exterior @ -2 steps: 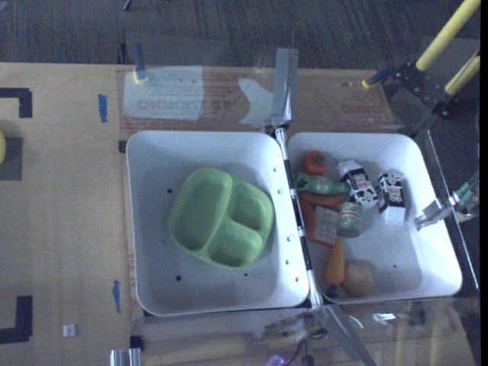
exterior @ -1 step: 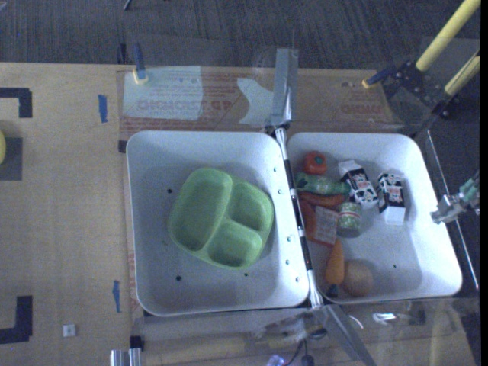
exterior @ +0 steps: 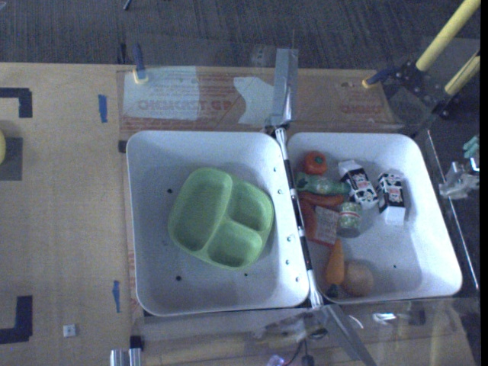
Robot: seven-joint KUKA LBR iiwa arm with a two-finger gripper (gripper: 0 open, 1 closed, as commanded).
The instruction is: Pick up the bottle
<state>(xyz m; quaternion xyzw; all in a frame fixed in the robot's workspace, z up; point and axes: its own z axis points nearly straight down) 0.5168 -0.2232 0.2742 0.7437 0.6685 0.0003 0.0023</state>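
Task's thing: the bottle (exterior: 321, 184) is taken to be the green item lying on its side in the right bin (exterior: 427, 239), close to that bin's left wall. Its shape is blurred, so this reading is a judgement.
Neighbours: a red tomato (exterior: 316, 162) is seen just behind the bottle and an orange packet (exterior: 319, 213) just in front, both apparently touching it. Two milk cartons (exterior: 374, 187) stand near on its right, and a small jar (exterior: 349, 219) lies close by. A carrot (exterior: 335, 261) and a brown ball (exterior: 358, 278) are set nearer the front rim.
Left bin: a green divided plate (exterior: 221, 217) is held by the left bin (exterior: 149, 227); it plays no part here.
Gripper: a pale metal part at the view's right edge, just outside the right bin, is taken to be the gripper (exterior: 460, 177). Whether it is spread or pressed together cannot be told. Nothing is seen held in it.
Step in hand: the approach is judged not yet made; the bottle lies untouched, well apart from the gripper.
Next move: a reach across the right bin to above the bottle is called for, then a descent with the grasp set across the bottle's narrow width.
Risk: the crowding by the tomato, the packet and the bin wall may cause a neighbour to be caught instead.
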